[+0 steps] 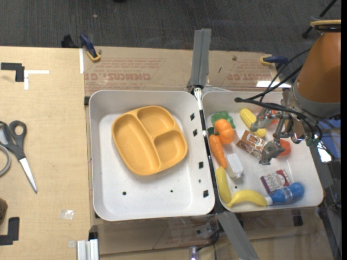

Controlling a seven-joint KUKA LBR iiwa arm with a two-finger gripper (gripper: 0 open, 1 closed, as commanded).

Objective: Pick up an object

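The hand (pixel 269 151) hangs low in the right bin (pixel 310 161) over a brown snack packet (pixel 252 143); whether it grips anything I cannot tell. Nearby lie corn (pixel 248 116), a carrot (pixel 218 150), a banana (pixel 248 198) and a red-labelled blue bottle (pixel 282 187). The labels are unreadable.

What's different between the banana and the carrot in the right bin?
The banana is yellow and curved; the carrot is orange and straight, tapering to a point. The banana lies along the bin's near edge, beside a blue bottle, while the carrot lies along the left wall under an orange ball. The banana looks thicker. Both are toy foods lying flat in the right bin.
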